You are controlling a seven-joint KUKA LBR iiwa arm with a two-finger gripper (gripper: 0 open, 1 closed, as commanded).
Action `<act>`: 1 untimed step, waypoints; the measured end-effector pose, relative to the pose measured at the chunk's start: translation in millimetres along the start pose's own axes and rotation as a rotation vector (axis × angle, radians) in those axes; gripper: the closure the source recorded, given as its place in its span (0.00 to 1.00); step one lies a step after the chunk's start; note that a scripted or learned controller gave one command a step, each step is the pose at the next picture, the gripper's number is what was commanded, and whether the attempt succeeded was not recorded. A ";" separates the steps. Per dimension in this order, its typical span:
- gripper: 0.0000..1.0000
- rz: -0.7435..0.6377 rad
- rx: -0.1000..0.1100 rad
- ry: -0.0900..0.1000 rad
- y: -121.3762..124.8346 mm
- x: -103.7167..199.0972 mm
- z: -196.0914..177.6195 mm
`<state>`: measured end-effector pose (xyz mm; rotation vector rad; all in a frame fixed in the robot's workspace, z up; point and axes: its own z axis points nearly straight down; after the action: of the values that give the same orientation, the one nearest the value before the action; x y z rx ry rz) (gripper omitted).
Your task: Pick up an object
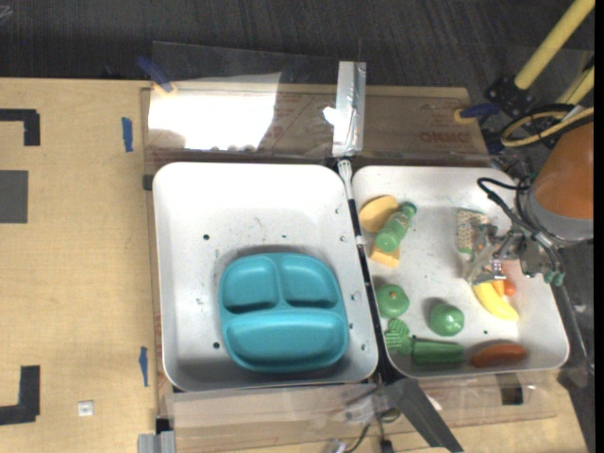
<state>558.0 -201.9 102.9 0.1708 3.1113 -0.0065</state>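
Fingers (pixel 491 274) above yellow banana (pixel 494 300), right bin (pixel 552 343)

Faint printed lettering is seen on the cardboard strip (pixel 444 132) behind the right bin (pixel 552 347), approx 1 o'clock from frame centre; too blurred to be read. No other legible txt, labels or nos. noted.

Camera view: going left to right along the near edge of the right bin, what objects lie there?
Green toy vegetable lying flat → round green toy → red-brown toy. The yellow toy under the gripper overlaps, so it is left out.
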 end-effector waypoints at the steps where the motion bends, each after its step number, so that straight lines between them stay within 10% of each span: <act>1: 1.00 0.049 -0.001 0.010 22.2 -0.3 -102.7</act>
<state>558.2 -179.3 205.5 0.2474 3.1158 -0.0033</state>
